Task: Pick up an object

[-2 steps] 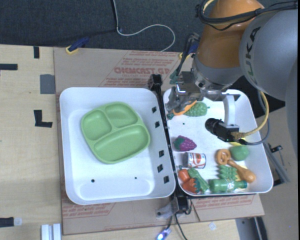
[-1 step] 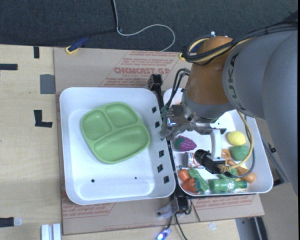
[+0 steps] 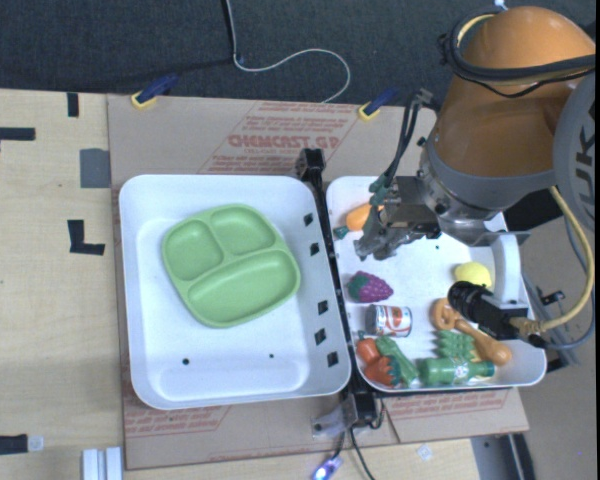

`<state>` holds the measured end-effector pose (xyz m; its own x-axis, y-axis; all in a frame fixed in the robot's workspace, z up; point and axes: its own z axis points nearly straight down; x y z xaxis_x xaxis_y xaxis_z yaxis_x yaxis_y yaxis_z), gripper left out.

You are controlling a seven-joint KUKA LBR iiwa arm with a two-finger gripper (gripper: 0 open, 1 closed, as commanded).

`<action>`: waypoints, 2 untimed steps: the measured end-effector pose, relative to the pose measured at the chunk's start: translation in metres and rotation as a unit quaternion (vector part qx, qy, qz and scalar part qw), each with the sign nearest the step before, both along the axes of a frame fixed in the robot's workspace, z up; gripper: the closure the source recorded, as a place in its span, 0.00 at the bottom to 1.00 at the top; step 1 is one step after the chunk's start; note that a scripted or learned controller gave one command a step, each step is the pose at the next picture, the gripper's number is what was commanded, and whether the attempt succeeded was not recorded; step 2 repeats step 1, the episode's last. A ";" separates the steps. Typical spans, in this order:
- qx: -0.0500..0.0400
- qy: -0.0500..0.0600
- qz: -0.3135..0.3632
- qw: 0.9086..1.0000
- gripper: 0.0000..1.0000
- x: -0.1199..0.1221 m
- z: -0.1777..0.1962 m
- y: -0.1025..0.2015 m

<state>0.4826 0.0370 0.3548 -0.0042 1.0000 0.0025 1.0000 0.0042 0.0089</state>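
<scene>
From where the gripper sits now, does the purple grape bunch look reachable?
Probably yes. The gripper hovers over the right bin, just above the purple grape bunch in the view, and nothing lies on the bunch; the small can sits beside it, apart.

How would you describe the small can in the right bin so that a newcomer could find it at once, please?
Start at the right bin, the one crowded with toy food. Along its left side, just below the purple grape bunch, lies the small can on its side. Its red and white label and metal end set it apart from the green and orange pieces below.

Even, bright overhead light, soft shadows, mild glare on the white bins (image 3: 150,368), slightly grainy focus
</scene>
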 end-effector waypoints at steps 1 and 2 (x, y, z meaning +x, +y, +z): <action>0.000 -0.001 0.001 1.000 1.00 0.002 0.102 0.032; 0.000 -0.001 0.001 1.000 1.00 0.002 0.102 0.032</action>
